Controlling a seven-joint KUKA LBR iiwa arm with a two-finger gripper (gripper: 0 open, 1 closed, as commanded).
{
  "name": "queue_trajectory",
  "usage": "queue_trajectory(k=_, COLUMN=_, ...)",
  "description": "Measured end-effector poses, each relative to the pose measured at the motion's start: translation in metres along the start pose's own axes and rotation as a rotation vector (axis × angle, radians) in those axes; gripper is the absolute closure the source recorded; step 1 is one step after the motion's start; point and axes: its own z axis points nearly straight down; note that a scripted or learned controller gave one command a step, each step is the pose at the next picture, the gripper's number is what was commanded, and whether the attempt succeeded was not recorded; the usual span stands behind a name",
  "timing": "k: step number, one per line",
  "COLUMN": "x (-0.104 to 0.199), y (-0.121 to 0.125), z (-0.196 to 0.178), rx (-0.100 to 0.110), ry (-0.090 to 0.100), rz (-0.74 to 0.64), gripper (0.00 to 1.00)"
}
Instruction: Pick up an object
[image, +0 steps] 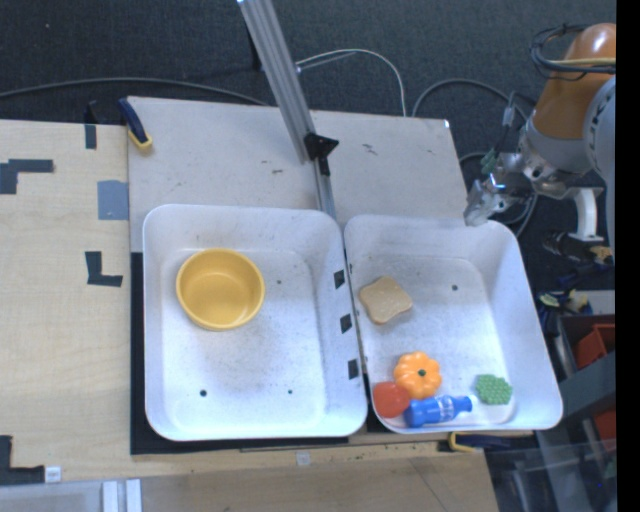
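Note:
The right bin (500, 262) holds a tan bread slice (385, 299) near its left wall. Along its front edge lie an orange pumpkin (418, 373), a red piece (390, 399), a blue bottle (437, 410) and a small green piece (492, 388). A yellow bowl (220, 288) sits in the left bin (160, 330). My gripper (482, 205) hangs over the right bin's far right corner, well away from all the objects. Nothing shows between its fingers.
A slanted metal post (290, 90) rises from the bench behind the two bins. Cables (400, 90) loop across the dark floor at the back. A blue and yellow tool (135, 123) lies at the bench's far left corner.

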Motion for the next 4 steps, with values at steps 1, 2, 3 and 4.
queue_trajectory(k=1, x=0.000, y=0.001, z=-0.049, rx=-0.001, ry=0.000, rz=0.000, gripper=1.00)
queue_trajectory(k=2, x=0.063, y=-0.010, z=-0.042, rx=0.005, ry=0.002, rz=-0.004, gripper=1.00)
queue_trajectory(k=3, x=0.111, y=-0.022, z=-0.033, rx=0.007, ry=0.003, rz=-0.003, gripper=1.00)
queue_trajectory(k=4, x=0.168, y=-0.021, z=-0.024, rx=0.007, ry=0.003, rz=-0.005, gripper=1.00)
